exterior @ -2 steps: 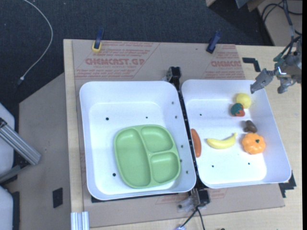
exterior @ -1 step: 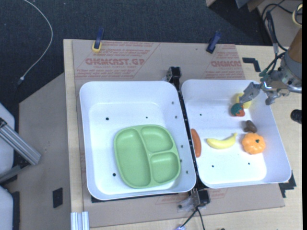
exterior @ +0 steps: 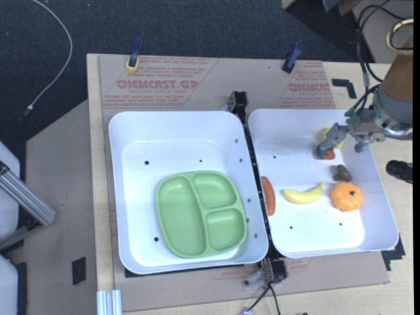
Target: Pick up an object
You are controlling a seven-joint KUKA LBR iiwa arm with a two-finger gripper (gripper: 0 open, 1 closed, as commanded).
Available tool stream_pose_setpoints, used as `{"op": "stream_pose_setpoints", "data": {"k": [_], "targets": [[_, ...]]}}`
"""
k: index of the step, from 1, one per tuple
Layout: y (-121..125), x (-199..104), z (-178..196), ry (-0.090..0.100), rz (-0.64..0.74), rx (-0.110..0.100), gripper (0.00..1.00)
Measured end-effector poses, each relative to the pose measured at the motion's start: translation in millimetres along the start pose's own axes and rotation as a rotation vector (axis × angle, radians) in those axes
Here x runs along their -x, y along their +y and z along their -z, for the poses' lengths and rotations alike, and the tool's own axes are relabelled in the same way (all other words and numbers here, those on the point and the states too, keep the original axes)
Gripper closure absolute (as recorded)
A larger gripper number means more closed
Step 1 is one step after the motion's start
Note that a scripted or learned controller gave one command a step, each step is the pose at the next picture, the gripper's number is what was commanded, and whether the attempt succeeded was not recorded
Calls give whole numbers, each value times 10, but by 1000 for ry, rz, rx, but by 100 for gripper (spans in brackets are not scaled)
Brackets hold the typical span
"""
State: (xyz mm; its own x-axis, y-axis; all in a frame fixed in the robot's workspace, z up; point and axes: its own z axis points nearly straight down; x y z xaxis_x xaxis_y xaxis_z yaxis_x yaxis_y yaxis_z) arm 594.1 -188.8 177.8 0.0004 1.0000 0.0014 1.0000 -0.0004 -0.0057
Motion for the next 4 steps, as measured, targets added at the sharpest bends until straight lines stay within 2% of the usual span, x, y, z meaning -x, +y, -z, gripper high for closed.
{"op": "stream_pose_setpoints", "data": {"k": [1,2,4], "targets": [[84,-53,-499,0,2,1,0],[95,-50,-360,-2,2,7,100],[38,-110,785,-5,1,14,100]]}}
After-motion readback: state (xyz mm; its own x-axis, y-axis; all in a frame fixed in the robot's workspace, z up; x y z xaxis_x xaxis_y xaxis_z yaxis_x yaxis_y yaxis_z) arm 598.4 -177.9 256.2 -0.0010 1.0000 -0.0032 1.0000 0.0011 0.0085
